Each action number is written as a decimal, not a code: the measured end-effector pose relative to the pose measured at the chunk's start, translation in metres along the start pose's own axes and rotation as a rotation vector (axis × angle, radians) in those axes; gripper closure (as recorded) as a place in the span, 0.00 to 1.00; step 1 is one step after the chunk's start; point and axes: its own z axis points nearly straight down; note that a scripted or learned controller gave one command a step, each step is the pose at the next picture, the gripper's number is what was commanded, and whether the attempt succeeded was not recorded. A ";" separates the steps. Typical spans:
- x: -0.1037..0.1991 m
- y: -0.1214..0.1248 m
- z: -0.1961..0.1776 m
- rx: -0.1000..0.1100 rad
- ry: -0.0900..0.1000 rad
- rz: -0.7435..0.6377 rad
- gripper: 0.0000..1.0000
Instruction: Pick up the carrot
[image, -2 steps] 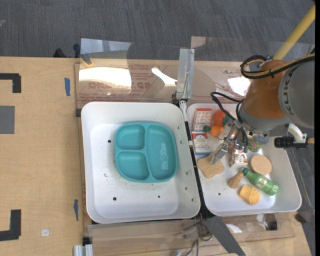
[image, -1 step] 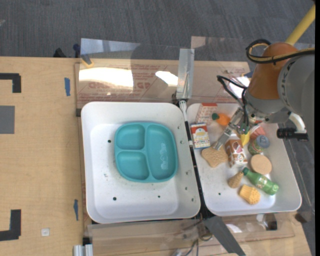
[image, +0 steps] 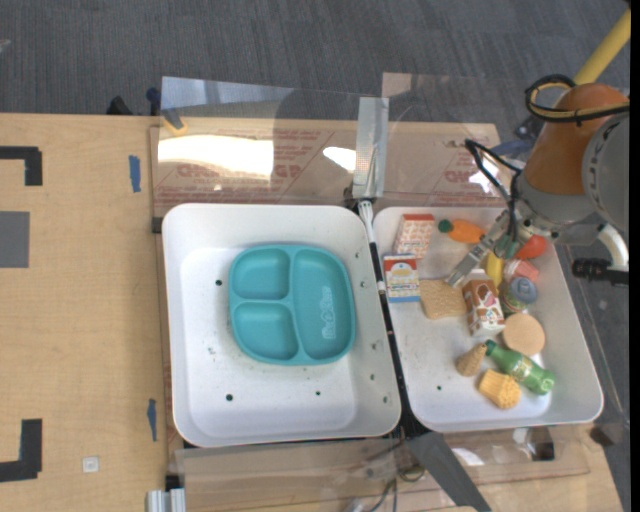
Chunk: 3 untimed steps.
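Nearest the camera, right bin (image: 575, 395) front: green bottle (image: 522, 368), yellow waffle-like piece (image: 500, 389). Mid bin: cracker (image: 437, 299), small cartons. Left bin holds a teal divided plate (image: 293, 303). Far end of right bin: carrot (image: 461, 231), orange w/ green top, lying near back wall. Gripper (image: 484, 252) hangs just beside it, toward the front-right; fingers look parted, nothing btwn them. Step, I'd judge: approach, no grasp yet. Next move needs a short shift toward back-left, centre over carrot, drop, close.

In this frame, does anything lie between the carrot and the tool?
Nothing in the camera view: the carrot lies at the right bin's far edge, and the tool hangs just below it over bare white floor.
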 end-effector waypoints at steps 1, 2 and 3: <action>0.008 0.014 -0.001 0.003 -0.020 0.500 0.00; 0.000 0.011 0.001 0.012 0.002 0.747 0.00; 0.000 0.008 -0.005 0.024 0.003 0.747 1.00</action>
